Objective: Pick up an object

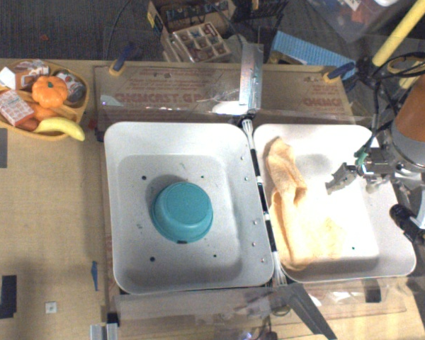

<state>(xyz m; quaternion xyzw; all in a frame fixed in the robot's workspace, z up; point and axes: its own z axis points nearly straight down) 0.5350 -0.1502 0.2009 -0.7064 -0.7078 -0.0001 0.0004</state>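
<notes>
The gripper [338,180] hangs over the right bin [382,257], its finger state impossible to tell, just right of a tan cloth [292,204] along that bin's left side. A teal bowl [183,212] sits upside down in the left bin [127,190].

The tabletop [42,211] is pale wood. Two white bins sit on it side by side, touching: the left bin [127,147] and, just right of it, the right bin [389,253]. A cardboard panel [177,91] stands along the tabletop just behind the left bin. A basket [3,112] of toy food rests well left of that bin, toward the back.
</notes>
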